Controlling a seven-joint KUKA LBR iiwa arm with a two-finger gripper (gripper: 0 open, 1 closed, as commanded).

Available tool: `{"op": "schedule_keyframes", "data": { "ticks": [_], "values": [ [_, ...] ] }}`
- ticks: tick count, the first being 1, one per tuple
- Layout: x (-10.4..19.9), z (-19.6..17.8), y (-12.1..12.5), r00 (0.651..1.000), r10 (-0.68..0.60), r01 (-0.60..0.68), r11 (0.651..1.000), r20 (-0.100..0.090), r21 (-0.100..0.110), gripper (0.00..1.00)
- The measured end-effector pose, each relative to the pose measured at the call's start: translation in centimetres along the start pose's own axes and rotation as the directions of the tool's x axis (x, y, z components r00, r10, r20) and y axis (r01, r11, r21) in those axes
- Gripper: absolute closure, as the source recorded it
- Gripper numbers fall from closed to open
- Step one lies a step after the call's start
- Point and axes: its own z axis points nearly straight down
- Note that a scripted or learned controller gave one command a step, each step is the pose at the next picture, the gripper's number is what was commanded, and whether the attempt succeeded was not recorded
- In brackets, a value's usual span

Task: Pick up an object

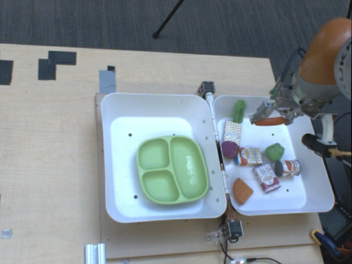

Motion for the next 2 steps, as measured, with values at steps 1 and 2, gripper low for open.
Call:
{"op": "schedule_keyframes", "data": {
  "ticks": [1, 2],
  "values": [
    [-4.4, 7.0, -5.8, 1.000, 0.003, -0.003, 1.000, 0.003, -0.001, 0.00],
    [0.9, 10.2, -10.5, 1.000, 0.002, -0.002, 1.000, 0.001, -0.005, 0.00]
  ]
}}
